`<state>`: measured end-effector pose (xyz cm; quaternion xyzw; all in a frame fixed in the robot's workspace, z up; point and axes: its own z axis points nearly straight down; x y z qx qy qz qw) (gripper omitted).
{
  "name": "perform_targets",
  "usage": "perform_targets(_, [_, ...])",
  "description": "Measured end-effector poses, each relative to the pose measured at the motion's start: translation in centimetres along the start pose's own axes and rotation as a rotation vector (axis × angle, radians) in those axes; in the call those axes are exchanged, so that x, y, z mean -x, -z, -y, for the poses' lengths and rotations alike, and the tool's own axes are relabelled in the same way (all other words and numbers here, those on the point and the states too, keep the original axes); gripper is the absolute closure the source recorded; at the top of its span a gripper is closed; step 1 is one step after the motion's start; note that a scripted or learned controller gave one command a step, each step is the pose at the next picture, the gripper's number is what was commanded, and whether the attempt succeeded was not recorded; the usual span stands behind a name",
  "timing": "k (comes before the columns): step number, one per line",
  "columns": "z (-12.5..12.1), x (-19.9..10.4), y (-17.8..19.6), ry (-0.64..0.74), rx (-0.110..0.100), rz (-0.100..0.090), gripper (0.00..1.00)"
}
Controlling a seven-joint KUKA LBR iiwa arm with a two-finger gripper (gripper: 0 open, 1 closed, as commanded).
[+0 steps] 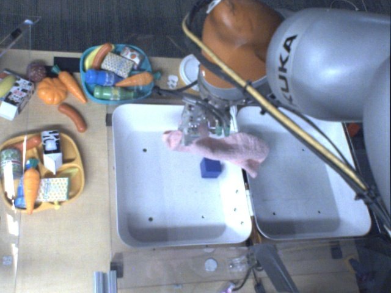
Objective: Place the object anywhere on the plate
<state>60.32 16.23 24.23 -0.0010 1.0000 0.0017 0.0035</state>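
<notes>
From my station I see the pink, soft, crumpled cloth (226, 149) stretched crosswise near the far end of the left shallow white bin (153, 212), its right end draped over the seam where that bin meets the right shallow white bin (305, 218); the fabric looks limp and wrinkled, thicker and folded at the right, thinning to a small lobe at the left. The metal gripper (206, 127) hangs right over the cloth's upper edge, and its jaws come down onto the fabric, but from this slant I cannot tell whether they are spread or pinching the cloth, since the wrist hardware hides the tips. Just below the cloth, nearly touching its lower edge, a small dark blue cube (211, 168) sits on the left bin's floor. The grey arm with its orange dome (238, 26) fills the upper right. On the wooden table (61, 237) to the left, a round blue bowl (116, 72) holds toy food, a yellow oval tray (41, 173) holds more toy pieces including a carrot, and a small orange toy pumpkin (51, 91) lies between them near the far edge, beside a loose orange carrot (74, 86) and a reddish sausage (73, 117).
</notes>
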Motion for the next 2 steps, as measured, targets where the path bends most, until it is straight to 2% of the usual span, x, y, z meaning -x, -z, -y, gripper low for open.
perform_targets(1, [-4.88, -1.34, -1.09, 0.0, 0.001, -0.001, 1.0])
perform_targets(2, [-4.86, -1.32, -1.07, 0.0, 0.001, -0.001, 0.0])
